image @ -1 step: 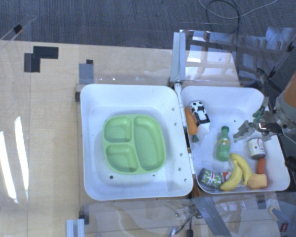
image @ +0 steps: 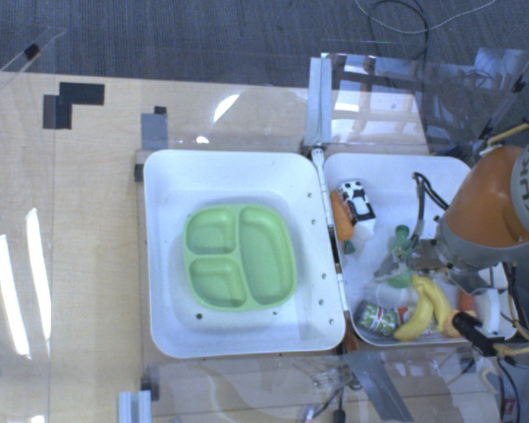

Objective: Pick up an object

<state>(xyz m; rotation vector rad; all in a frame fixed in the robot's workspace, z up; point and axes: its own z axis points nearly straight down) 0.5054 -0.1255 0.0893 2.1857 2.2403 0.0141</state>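
The objects available for picking lie in the right bin, which stands side by side with the left bin on the desk.

Near edge of the right bin: a can with a green label lies on its side in the near corner next to the left bin. Just beside it a banana lies along the near wall, its far end pointing toward the middle of the bin.

Middle of the right bin: the tool is positioned here, just beyond the can and close to the banana's far end. Whether it is open or closed cannot be told from this view. The arm enters over the bin's outer edge. A small green thing sits just beyond the tool.

Far half of the right bin: a carrot lies along the wall shared with the left bin. A black-and-white toy touches it on the inner side, toward the far corner.

Left bin: a green plate with three compartments lies flat at the centre of the floor, clear of all four walls.

Far corner of the desk: black marks form an L shape, well apart from both bins.
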